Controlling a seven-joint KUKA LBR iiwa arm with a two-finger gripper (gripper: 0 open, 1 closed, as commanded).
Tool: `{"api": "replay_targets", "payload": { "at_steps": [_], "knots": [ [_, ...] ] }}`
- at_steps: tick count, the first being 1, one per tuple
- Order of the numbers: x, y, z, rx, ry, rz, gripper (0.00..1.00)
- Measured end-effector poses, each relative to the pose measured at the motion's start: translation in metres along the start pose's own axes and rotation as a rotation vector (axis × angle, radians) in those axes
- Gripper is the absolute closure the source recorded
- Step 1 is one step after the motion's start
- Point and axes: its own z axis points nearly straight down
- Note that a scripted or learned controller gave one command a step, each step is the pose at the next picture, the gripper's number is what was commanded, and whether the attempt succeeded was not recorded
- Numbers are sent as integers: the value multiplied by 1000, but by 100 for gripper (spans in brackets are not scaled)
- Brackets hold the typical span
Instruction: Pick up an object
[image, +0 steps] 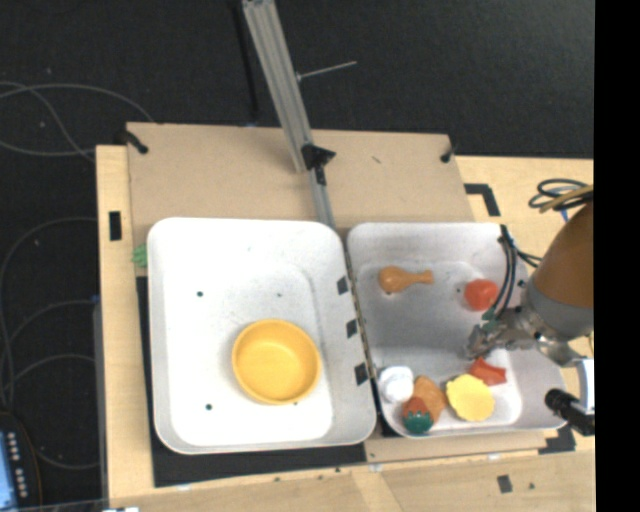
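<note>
The gripper (484, 343) hangs low near the right bin's (420, 240) right wall, just above a red piece (488, 373); whether its fingers are spread, I cannot tell. Open floor lies mid-bin; a yellow bowl (276, 361) sits in the left bin (200, 260).
</note>
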Motion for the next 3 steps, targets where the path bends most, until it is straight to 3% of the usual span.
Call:
{"api": "replay_targets", "payload": {
  "at_steps": [2, 3],
  "knots": [
    [5, -1, -99, -2, 0, -10, 100],
    [47, 18, -94, 3, 2, -10, 100]
  ]
}}
